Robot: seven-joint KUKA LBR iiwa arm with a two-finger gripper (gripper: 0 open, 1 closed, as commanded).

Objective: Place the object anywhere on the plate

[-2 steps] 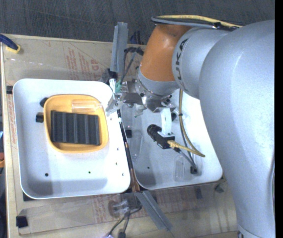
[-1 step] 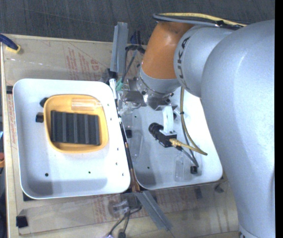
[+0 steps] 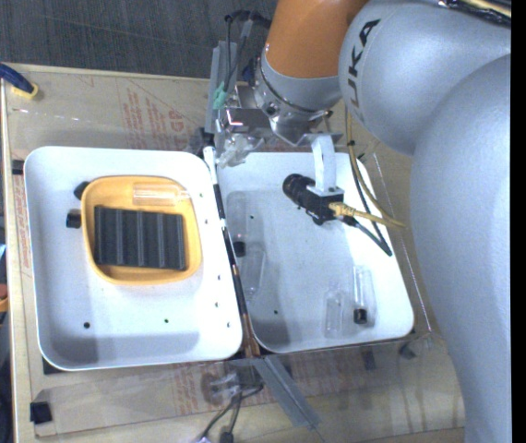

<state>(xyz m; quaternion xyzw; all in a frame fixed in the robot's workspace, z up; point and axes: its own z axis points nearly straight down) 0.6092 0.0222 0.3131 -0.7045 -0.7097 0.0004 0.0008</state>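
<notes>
From the camera above the bench [image 3: 106, 109], we see two white bins side by side. The left bin [image 3: 125, 335] holds a yellow plate [image 3: 143, 277]. A dark block with ridges [image 3: 141, 238] sits in the middle of the plate. A clear tube [image 3: 157, 191] lies flat on the far rim of the plate, just past the dark block, and it touches the plate. A small black bit [image 3: 72, 218] lies in the left bin beside the plate. The big grey arm [image 3: 448, 155] comes in from the right, with its orange band [image 3: 314, 17] up high. The gripper [image 3: 228, 148] hangs over the far left corner of the right bin [image 3: 300, 257], close to the wall between the two bins. It is apart from the clear tube and the plate. We cannot tell if the gripper is wide or narrow, and we see nothing in it. In the right bin lie more clear pieces. One clear piece [image 3: 363, 289] with a black end lies near the front right corner, and another [image 3: 335, 310] lies just beside it. Two faint clear pieces [image 3: 252, 270] lie along the left wall of that bin.
</notes>
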